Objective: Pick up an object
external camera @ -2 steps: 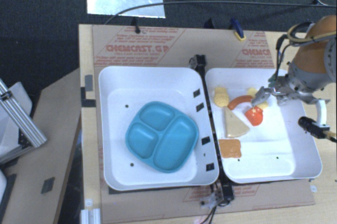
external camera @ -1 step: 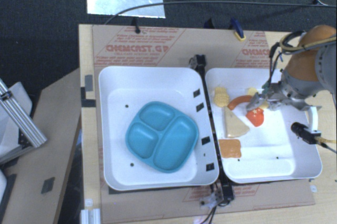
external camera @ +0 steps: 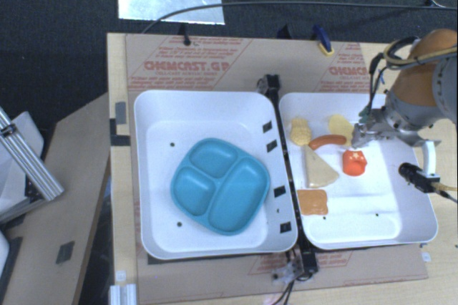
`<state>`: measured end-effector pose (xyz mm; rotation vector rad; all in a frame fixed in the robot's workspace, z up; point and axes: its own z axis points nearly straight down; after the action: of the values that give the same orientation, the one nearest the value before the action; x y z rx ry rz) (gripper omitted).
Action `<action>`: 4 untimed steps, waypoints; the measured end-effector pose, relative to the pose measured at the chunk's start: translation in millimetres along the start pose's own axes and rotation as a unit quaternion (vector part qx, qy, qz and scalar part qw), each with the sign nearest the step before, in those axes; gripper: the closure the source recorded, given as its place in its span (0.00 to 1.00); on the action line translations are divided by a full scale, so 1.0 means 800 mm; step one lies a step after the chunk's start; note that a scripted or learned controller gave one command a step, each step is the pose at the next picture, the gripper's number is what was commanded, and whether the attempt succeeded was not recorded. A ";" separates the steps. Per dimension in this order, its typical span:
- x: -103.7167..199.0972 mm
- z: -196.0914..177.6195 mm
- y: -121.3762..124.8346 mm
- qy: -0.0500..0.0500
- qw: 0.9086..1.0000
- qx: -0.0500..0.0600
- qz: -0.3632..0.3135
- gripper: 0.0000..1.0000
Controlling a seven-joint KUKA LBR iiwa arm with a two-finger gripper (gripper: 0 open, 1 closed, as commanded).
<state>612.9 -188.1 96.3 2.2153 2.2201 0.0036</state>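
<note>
The right bin [external camera: 401,225] holds several toy foods: a corn cob [external camera: 300,131], a sausage [external camera: 328,142], a yellow piece [external camera: 341,126], a pale cheese wedge [external camera: 320,169], a red tomato [external camera: 354,162] and a brown toast piece [external camera: 313,202]. My gripper [external camera: 361,137] hangs low at the bin's far right part, just above the tomato and beside the sausage's right end. Nothing shows between its fingers.
The left bin [external camera: 161,124] carries a blue divided plate [external camera: 219,185]. A black clip divider [external camera: 279,153] runs between the bins. The arm's grey body with orange band [external camera: 422,81] fills the upper right. A black part [external camera: 415,177] juts over the right bin's right edge.
</note>
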 end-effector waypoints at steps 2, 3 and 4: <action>-0.003 -0.126 -0.012 0.000 1.000 -0.001 0.000 1.00; -0.004 -0.168 -0.010 0.000 1.000 0.000 -0.001 1.00; 0.062 -0.175 0.001 0.002 1.000 0.001 -0.004 1.00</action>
<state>612.7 -138.0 236.1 2.2094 2.2312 0.0048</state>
